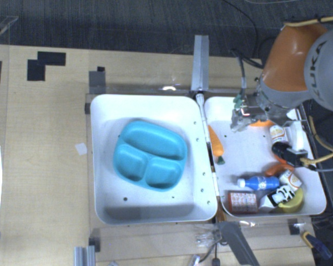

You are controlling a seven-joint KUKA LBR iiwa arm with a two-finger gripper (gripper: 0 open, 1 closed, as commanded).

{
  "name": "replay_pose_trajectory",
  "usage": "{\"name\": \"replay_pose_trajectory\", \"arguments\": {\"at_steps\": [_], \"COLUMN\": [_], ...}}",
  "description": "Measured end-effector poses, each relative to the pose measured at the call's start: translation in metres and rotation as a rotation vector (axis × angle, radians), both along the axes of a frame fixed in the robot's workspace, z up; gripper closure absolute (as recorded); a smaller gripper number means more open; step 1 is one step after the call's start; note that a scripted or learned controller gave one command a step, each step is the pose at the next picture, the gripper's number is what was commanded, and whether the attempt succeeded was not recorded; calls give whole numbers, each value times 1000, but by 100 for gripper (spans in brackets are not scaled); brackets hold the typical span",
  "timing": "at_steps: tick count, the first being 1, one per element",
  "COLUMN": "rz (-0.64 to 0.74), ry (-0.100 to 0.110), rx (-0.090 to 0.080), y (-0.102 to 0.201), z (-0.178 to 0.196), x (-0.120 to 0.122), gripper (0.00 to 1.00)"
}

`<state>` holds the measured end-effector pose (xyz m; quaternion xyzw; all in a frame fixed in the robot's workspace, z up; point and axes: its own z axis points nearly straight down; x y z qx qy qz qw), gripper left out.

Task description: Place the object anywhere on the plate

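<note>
Table (44, 148): I see pale wood-look board, flat and matte, with black squares stuck near its far left.
Arm (299, 54): smooth grey shell with a glossy orange band, cut off by the frame's right side.
Left bin (100, 165): shallow white plastic with rounded corners; it holds the plate.
Right bin (238, 154): same white tray, touching the left one along a shared wall; its clutter sits along the near and right sides.
Plate (150, 154): sky-blue plastic, rounded, split into three compartments, nothing in them.
Jaws (243, 118): over the right bin's far end; whether they are apart or together I cannot tell from here.
Blue bottle (261, 183): lying flat, white cap pointing left.
Carrot (215, 142): orange, tapered, leaning on the dividing wall.
Remaining items: small, bunched, hard for me to identify.
</note>
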<state>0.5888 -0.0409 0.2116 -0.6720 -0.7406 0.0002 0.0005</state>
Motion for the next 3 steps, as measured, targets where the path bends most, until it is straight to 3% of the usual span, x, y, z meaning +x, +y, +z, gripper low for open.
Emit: {"name": "replay_pose_trajectory", "arguments": {"at_steps": [1, 2, 3], "rz": [90, 154, 377], "ry": [-2, 0, -3], "rx": [0, 1, 1], "y": [80, 125, 143], "z": [-28, -28, -8], "x": [-12, -76, -27], "gripper": [100, 100, 100]}}
